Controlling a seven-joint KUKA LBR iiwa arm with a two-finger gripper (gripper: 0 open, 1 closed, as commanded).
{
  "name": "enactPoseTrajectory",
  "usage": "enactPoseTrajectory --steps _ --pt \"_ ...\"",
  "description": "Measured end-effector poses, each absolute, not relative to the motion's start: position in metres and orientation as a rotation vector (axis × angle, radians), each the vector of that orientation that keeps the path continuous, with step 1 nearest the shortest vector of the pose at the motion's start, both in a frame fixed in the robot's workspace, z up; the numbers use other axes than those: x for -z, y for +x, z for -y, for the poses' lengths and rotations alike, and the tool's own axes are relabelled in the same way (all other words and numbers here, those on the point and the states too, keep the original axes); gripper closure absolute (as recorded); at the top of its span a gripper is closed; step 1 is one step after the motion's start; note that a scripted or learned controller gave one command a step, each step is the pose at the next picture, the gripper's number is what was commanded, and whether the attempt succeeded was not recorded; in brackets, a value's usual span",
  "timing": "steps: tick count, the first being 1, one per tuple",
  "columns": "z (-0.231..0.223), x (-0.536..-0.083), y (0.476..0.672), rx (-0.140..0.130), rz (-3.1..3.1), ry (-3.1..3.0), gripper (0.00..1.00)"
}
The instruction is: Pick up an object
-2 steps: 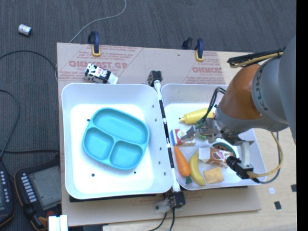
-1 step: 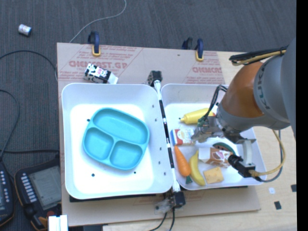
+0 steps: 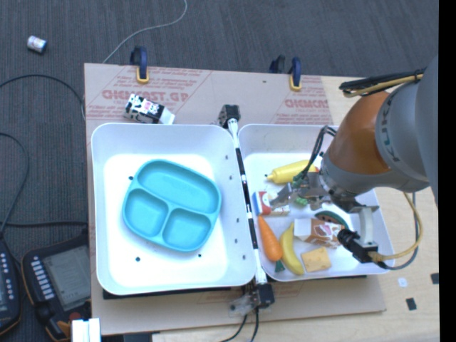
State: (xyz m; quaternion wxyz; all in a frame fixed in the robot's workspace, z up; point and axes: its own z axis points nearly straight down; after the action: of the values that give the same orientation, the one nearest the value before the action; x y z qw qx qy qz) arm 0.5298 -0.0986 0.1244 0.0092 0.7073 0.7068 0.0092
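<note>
From my feed the scene is bright and evenly lit from overhead. The two white bins (image 3: 107,191) come close to washing out, with mild glare on their floors. The blue tray (image 3: 171,204) throws only a thin, soft shadow. The dark carpet (image 3: 235,20) in the upper frame reads slightly grainy. Focus is fair overall, though small items at lower right look soft.

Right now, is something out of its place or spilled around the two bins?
Nothing is spilled. The carrot, banana and other toy food lie jumbled in the right bin; the blue plate sits askew in the left bin. One small grey cylinder lies alone on the carpet, far from the bench.
</note>
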Motion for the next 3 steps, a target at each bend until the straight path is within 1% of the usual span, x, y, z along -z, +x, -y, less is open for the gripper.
enactPoseTrajectory --steps 1,2,3 --pt "0.095 -0.091 0.533 -0.015 -2.222 2.217 0.00" --pt "0.099 -0.105 0.536 -0.019 -2.206 2.210 1.00" --pt "0.099 -0.104 0.536 -0.018 -2.206 2.211 0.00"
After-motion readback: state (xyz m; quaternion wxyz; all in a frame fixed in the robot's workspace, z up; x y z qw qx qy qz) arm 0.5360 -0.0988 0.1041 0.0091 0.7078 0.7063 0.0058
